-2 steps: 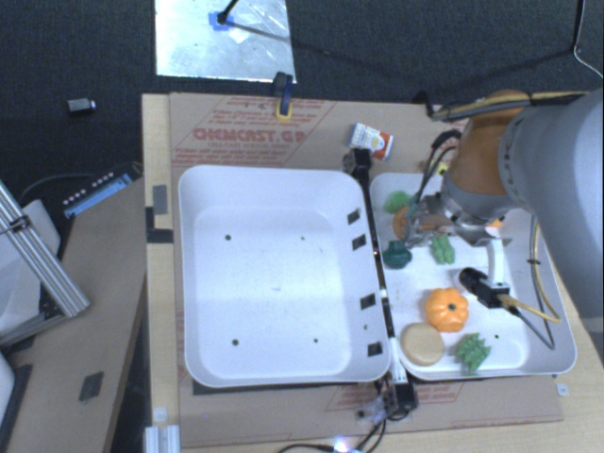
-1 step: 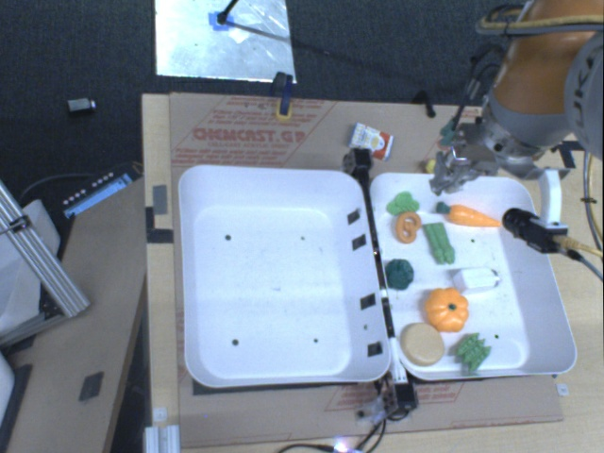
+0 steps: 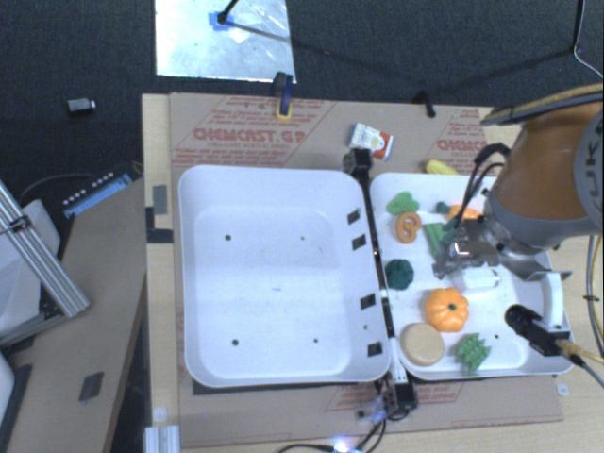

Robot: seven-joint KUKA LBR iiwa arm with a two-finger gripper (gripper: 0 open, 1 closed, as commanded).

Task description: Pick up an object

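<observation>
The right bin (image 3: pixel 528 361) holds several toy foods. A light green leafy piece (image 3: pixel 403 203) and an orange ring (image 3: pixel 408 226) lie at its back left, with a dark green ball (image 3: pixel 400 273) below them. Along the front sit an orange pumpkin (image 3: pixel 446 309), a beige round piece (image 3: pixel 423 343) and a green leafy piece (image 3: pixel 472 351). My gripper (image 3: pixel 457 253) hangs low over the bin's middle, just right of a green stick-like piece (image 3: pixel 434 237) and above the pumpkin. An orange piece (image 3: pixel 462 212) peeks out behind the wrist. Nothing is seen held.
The left bin (image 3: pixel 203 253) lies beside the right one, with a black divider (image 3: pixel 376 253) between them. A yellow piece (image 3: pixel 439 168) rests at the right bin's back rim. A small white and red packet (image 3: pixel 370 141) lies on the cardboard behind the bins.
</observation>
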